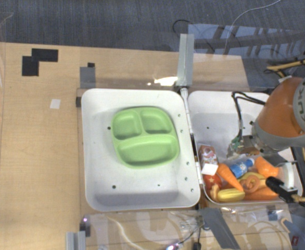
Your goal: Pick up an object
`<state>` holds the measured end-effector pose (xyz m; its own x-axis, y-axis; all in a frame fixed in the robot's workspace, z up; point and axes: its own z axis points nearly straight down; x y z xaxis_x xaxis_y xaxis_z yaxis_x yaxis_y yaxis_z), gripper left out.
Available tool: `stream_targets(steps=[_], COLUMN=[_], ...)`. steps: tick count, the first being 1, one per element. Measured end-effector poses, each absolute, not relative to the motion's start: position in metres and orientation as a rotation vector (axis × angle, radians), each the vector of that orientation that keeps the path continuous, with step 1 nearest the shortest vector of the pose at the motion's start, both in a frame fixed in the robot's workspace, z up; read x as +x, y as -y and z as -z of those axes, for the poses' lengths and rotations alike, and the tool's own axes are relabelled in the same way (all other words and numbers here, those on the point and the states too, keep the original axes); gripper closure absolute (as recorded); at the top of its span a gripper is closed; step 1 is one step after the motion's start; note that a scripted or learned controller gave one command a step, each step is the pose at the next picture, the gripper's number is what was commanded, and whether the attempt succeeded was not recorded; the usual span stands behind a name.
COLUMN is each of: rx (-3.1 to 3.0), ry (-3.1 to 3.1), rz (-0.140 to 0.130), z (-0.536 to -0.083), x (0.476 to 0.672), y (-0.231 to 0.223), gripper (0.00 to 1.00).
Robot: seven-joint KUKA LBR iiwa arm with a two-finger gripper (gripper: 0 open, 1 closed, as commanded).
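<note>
Reaching into the right bin [215, 108], the gripper [239, 149] hovers over the toy pile [236, 178]; its grip state is unclear.

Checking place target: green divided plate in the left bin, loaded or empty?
Empty. All three compartments of the green divided plate show bare green; the items lie piled in the right bin.

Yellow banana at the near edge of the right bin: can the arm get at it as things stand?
Probably yes. The banana lies on top of the pile with nothing over it, and the gripper is above the same bin. The carrot and the near wall crowd it, though.
</note>
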<state>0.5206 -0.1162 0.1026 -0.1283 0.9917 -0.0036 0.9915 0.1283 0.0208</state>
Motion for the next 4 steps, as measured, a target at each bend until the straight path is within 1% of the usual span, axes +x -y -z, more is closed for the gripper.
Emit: stream_targets(steps=[1, 2, 3, 4], rx=[2.064, 1.934, 1.903, 1.899], ry=[-2.347, -2.462, -2.474, -2.478], rz=[-0.02, -0.011, -0.015, -0.023], z=[-0.103, -0.09, -0.092, -0.103], x=[0.521, 0.557, 0.496, 0.499], y=[0.116, 0.119, 0.11, 0.108], gripper=[0.0, 0.0, 0.0, 1.0])
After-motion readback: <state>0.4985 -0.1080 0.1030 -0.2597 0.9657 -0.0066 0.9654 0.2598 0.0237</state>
